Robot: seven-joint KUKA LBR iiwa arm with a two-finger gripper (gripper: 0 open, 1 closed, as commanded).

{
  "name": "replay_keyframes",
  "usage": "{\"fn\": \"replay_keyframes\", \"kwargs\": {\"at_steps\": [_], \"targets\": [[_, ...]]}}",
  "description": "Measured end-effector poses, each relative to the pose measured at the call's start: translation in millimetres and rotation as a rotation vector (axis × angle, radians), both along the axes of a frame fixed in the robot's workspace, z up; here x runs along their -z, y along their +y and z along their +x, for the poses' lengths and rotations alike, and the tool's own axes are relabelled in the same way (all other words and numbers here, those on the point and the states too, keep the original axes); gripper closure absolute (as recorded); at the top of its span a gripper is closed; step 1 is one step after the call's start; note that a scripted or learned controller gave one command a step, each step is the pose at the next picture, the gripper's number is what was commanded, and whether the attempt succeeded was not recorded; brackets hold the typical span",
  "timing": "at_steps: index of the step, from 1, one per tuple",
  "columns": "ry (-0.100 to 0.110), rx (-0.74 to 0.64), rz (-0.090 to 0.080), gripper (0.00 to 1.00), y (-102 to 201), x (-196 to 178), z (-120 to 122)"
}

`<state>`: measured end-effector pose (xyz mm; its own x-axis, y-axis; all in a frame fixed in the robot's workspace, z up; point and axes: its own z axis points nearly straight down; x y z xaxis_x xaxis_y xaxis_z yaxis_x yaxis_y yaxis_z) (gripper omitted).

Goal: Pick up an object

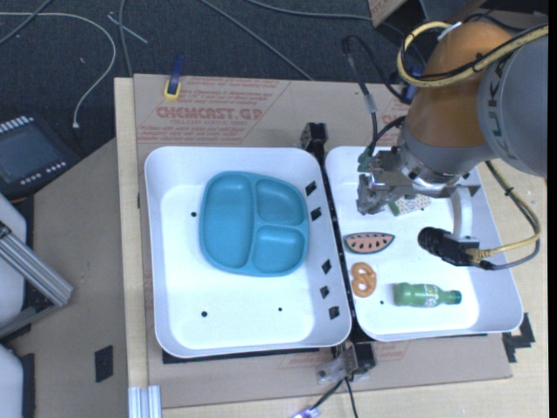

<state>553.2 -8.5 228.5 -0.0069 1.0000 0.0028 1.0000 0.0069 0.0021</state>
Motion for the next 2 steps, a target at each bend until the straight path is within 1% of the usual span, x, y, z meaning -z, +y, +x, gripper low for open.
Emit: {"fn": "replay_keyframes", "kwargs": {"at_steps": [1,2], "targets": [[0.004,0.001,0.0,1.0,49.4,0.0,-7.3],[0.002,0.001,-0.001,1.0,99.0,10.0,6.2]]}}
